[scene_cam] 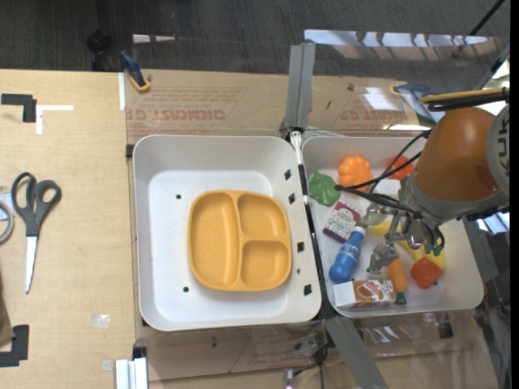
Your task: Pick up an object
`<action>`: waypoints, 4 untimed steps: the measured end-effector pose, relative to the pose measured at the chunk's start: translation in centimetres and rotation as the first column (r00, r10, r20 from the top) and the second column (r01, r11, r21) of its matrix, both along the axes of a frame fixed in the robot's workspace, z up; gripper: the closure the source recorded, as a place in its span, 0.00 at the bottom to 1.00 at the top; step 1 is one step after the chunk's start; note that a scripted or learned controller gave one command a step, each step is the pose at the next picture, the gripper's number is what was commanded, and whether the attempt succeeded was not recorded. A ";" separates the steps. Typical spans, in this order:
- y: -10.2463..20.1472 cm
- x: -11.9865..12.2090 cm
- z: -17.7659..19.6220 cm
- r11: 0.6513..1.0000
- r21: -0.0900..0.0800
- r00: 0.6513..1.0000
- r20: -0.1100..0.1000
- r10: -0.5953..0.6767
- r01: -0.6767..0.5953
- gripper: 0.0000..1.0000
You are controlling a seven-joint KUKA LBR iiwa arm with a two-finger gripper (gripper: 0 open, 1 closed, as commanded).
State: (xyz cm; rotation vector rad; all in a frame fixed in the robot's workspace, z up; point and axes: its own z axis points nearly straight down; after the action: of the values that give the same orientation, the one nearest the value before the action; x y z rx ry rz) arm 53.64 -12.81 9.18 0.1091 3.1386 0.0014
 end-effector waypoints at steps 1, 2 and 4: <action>0.0 0.2 1.0 1.000 -0.002 1.000 0.005 0.003 -0.003 1.00; -7.7 0.6 16.2 0.994 -0.001 0.994 0.003 -0.109 0.109 1.00; 2.5 -0.8 10.6 0.815 0.000 0.815 0.001 -0.579 0.579 1.00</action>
State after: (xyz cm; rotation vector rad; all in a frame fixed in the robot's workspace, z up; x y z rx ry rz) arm 52.83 -10.30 19.83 1.0579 2.9554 -0.0001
